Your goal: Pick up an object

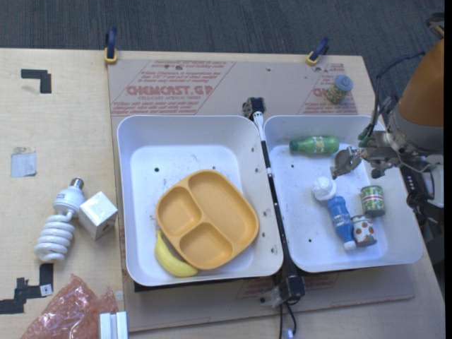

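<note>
Arm (424, 97) enters from view's R, orange band above wrist. Claw (346, 162) sits over upper part of R bin (395, 249), just below green bottle (315, 145) and above white cap of blue bottle (339, 214). Claw fingers: can't tell whether open or closed from this angle; nothing seen between them.

R bin contents: green bottle lying on its side near the far wall; blue bottle w/ white cap lying roughly lengthwise, mid-bin; small green-label can (372, 199) upright, just R of blue bottle; small red/white item (364, 231) just below can, touching or nearly touching the blue bottle's lower end.

L bin (134, 189): yellow 3-compartment plate (206, 219), tilted; banana (171, 258) partly under its lower-L edge.

On bench outside bins: spiral bulb (58, 224) and white cube (98, 213) at L, touching or nearly so; red mesh bag (70, 309) at lower L; small jar (340, 89) on the board beyond R bin. Blue clamps (110, 46) at the board's far edge.
</note>
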Action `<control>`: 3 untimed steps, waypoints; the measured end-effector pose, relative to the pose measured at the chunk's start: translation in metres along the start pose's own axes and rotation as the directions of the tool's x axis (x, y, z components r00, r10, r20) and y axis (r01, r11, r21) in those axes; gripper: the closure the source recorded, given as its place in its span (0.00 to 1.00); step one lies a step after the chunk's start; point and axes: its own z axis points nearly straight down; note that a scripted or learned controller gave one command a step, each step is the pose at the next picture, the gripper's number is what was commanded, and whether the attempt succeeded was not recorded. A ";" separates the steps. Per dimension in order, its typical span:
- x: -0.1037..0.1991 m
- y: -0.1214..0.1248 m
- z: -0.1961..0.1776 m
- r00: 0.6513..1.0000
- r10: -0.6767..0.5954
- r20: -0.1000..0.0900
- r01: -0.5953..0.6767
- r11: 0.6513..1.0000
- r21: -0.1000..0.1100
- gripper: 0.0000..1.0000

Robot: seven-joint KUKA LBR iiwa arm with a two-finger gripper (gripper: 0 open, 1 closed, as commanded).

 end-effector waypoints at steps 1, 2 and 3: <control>-0.019 -0.031 0.102 1.000 0.002 0.000 -0.002 1.000 -0.001 0.00; -0.031 -0.056 0.124 1.000 0.002 -0.001 -0.002 1.000 -0.001 0.00; -0.032 -0.055 0.114 1.000 0.004 0.000 -0.004 1.000 -0.003 1.00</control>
